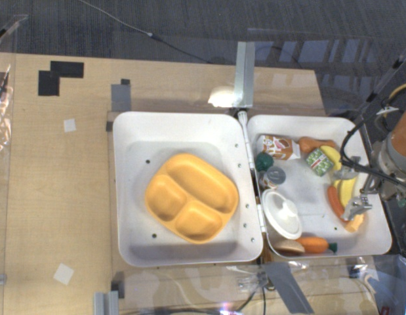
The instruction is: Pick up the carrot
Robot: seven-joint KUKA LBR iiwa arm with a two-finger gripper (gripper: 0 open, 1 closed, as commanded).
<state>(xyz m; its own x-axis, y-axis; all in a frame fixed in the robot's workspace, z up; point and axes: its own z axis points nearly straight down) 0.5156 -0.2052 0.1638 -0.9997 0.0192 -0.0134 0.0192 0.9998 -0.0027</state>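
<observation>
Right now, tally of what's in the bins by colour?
Yellow: 2, the divided plate and the banana
Orange: 2, the carrot and the long piece
White: 1, the bowl
Multicoloured packaging: 2, the can and the small carton
Total: 7

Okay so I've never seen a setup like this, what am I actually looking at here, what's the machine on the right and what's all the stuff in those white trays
This is a single picture from a camera fixed above a wooden bench, looking down at a slant. The machine entering from the right is a robot arm, run by a program. At its end is a gripper with two fingers, hanging low over the right bin.

Two shallow white bins sit side by side. The left bin holds a yellow divided plate. The right bin holds toy food and small items: a white bowl, a carrot with a green tip near the front wall, a banana, a small carton and a few more pieces.

The arm's job is to pick up the carrot. The carrot lies apart from the gripper, so it is not held.
</observation>
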